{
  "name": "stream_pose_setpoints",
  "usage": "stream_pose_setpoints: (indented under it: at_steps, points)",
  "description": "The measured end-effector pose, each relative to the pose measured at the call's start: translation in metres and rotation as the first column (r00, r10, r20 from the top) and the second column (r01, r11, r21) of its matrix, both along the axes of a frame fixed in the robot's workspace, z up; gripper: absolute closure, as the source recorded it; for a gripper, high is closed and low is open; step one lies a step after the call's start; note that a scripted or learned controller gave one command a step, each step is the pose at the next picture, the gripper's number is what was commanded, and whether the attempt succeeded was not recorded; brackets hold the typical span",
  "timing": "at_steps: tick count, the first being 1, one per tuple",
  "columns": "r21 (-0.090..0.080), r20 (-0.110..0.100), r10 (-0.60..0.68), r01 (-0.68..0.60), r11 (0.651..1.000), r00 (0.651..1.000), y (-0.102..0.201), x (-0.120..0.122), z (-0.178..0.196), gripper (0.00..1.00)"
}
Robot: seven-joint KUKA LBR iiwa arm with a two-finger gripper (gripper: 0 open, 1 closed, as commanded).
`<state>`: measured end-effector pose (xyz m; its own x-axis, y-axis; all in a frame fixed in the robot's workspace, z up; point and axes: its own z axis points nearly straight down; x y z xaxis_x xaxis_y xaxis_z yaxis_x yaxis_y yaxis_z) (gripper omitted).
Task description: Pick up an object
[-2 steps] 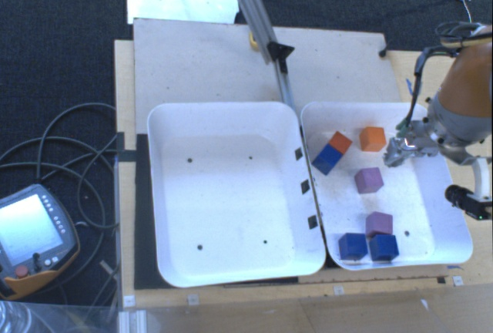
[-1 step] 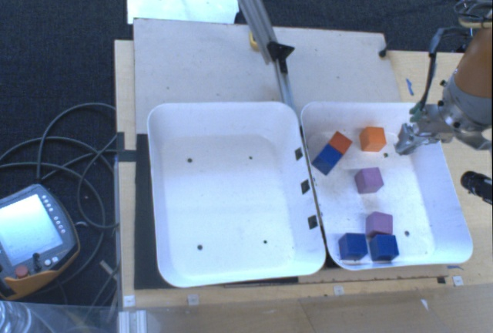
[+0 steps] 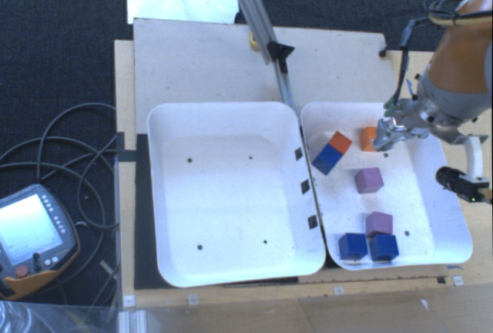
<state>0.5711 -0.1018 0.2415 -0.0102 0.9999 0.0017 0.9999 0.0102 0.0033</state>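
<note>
Bins: 2 white, side by side; left bin (image 3: 231,193), right bin (image 3: 431,208).
Blocks: 6 counted, all in right bin.
Blue: 2, blue pair (image 3: 368,247) at front edge.
Purple: 2, purple cube (image 3: 369,179) in middle, other (image 3: 379,223) just behind blue pair.
Orange-blue block (image 3: 332,153): 1, lying tilted near left wall.
Orange cube (image 3: 369,139): 1, small, partly covered by gripper.
Gripper (image 3: 385,137): seen touching orange cube; fingers' state cannot be told.

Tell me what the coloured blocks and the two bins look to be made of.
Blocks, such as the purple block and the blue block: probably painted wood or foam, matte, with flat even colour and no glare. White bins, the left bin and the right bin: likely thin moulded plastic, smooth and slightly glossy, with rounded corners and raised rims.
</note>
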Motion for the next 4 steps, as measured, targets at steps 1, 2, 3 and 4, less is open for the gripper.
stream_pose_setpoints:
  at_steps: [1, 2, 3, 4]
  points:
    - [0.0, -0.002, 0.0, 0.0, 1.0, 1.0, 0.049, 0.0, 0.003, 1.0]
    - [0.001, -0.001, 0.002, -0.002, 1.0, 1.0, 0.107, 0.009, 0.01, 1.0]
    - [0.0, -0.002, 0.0, 0.0, 1.0, 1.0, 0.152, 0.012, 0.001, 1.0]
    - [0.0, -0.001, 0.0, 0.0, 1.0, 1.0, 0.201, 0.031, -0.009, 1.0]
